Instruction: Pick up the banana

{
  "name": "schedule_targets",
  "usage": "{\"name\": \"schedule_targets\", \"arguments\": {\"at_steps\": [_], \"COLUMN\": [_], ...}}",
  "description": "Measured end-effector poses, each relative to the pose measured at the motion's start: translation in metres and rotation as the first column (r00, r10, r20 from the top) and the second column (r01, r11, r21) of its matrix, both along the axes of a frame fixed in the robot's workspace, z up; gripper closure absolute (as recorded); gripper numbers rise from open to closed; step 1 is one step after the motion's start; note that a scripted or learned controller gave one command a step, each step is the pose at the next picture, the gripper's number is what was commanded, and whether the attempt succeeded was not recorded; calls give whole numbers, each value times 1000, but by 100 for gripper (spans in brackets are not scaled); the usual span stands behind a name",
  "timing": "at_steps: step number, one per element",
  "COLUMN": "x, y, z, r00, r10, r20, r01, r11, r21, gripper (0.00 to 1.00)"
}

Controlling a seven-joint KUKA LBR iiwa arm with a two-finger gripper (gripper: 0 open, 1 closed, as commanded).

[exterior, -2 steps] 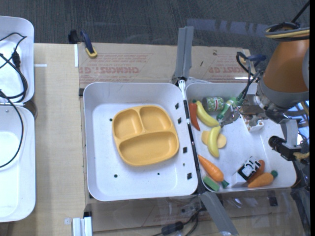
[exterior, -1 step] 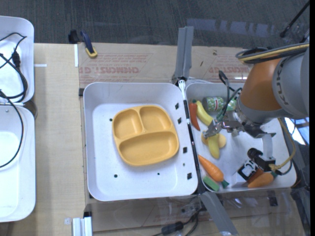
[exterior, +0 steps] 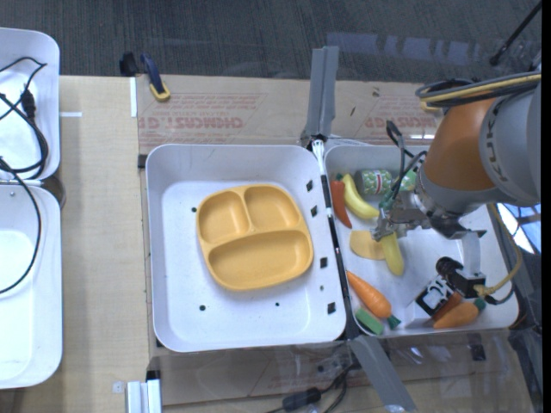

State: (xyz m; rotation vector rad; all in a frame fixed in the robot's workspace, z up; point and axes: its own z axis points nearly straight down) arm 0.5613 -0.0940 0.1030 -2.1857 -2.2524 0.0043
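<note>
The yellow banana (exterior: 357, 199) lies in the left half of the right bin (exterior: 504, 317), curving from the bin's back toward its middle. My gripper (exterior: 385, 226) hangs down just over the banana's near end. The wrist hides what is directly beneath it. A second yellow piece (exterior: 394, 256) sticks out from under the gripper toward the front; I cannot tell whether it belongs to the banana. The grey arm with its orange band (exterior: 461, 153) reaches in from the right.
Also in the right bin are a red pepper (exterior: 340, 206), a green can (exterior: 376, 180), a pale yellow slice (exterior: 365, 247), a carrot (exterior: 370, 293), a green piece (exterior: 372, 322), a black-and-white item (exterior: 436, 296) and an orange item (exterior: 457, 315). The left bin (exterior: 172, 299) holds a yellow divided plate (exterior: 254, 236).
</note>
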Motion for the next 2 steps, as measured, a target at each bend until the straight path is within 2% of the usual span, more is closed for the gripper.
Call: {"name": "schedule_targets", "arguments": {"at_steps": [1,2], "x": [0,0], "y": [0,-1], "z": [0,9], "r00": [1000,1000], "r10": [1,-4], "r20": [0,-1], "r01": [-1,4], "r11": [1000,1000], "r21": [0,0], "gripper": [0,100]}}
